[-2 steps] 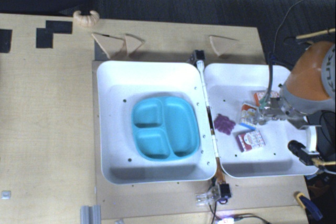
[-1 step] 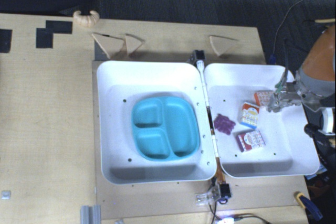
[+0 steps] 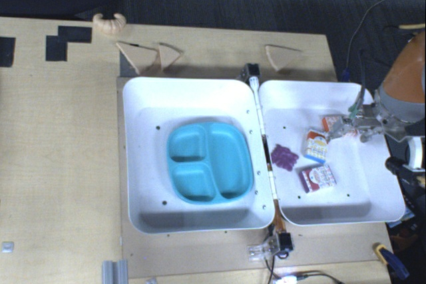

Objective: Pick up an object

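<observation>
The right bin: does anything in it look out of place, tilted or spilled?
Nothing looks spilled or damaged. In the right bin three small packets lie loose at different angles beside a purple grape bunch. The gripper is over the bin's far right side.

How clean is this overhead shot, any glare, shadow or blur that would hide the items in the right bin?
Camera view: soft overall, so print on the small packets is unreadable; the gripper is blurred against the white right bin. Even lighting, with only a mild shadow along the left bin's near wall. The purple item and blue tray stand out clearly.
</observation>
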You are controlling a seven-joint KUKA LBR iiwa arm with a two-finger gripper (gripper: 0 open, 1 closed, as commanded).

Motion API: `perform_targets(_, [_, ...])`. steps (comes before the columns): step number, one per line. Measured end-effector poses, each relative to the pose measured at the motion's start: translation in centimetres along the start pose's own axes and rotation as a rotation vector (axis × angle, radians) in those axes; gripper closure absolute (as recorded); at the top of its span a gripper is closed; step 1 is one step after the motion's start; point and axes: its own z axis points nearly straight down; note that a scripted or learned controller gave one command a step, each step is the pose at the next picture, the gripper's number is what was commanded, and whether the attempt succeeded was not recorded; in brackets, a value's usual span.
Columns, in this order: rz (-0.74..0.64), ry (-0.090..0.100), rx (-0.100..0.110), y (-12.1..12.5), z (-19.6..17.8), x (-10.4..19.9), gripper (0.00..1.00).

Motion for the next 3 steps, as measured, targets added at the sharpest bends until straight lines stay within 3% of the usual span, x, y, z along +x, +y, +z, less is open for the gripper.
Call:
perform_targets(1, [0.0,0.001,0.0,-8.9,2.7,2.5,0.0])
perform_targets(2, [-0.001,-0.002,-0.008,-8.7,1.5,2.5,1.0])
perform_targets(3, [-0.001,-0.002,-0.008,-8.7,1.5,2.5,0.0])
